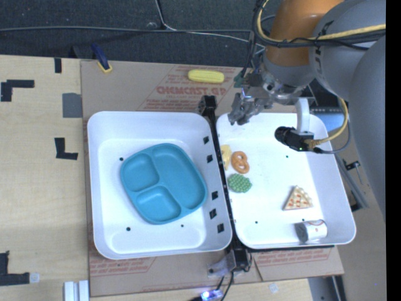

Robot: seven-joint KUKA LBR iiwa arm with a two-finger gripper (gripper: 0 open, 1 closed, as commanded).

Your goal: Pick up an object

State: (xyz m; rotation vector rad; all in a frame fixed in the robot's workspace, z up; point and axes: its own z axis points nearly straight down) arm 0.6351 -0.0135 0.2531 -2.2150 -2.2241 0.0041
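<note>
**End effector poised over the far left corner of the right bin**

The end effector (241,113) hangs below the arm's orange band (301,17), over the far left corner of the right bin (326,231), close to the divide between the two bins; whether its fingers are open or closed cannot be told from this slanted view, and nothing is seen between them; a black fitting (291,137) juts from the wrist over the bin's far side, with a white part (303,115) just above it.

Nearest the end effector, in the right bin's left portion, lie three small things in a cluster: a pale yellow piece (225,155) against the left wall, a brown pretzel (240,162) touching or just beside it, and a green knobbly item (239,183) just below the pretzel; further toward the near right sits a pizza slice (298,199), apart from the cluster; a grey and white cylinder (311,231) rests in the near right corner.

The left bin (103,231) holds a blue divided plate (163,182), lying flat with three compartments.

Beyond the bins, on the cardboard sheet (144,86) covering the tabletop (37,180), a yellow corn-like object (205,76) lies well apart from everything in the bins.
</note>
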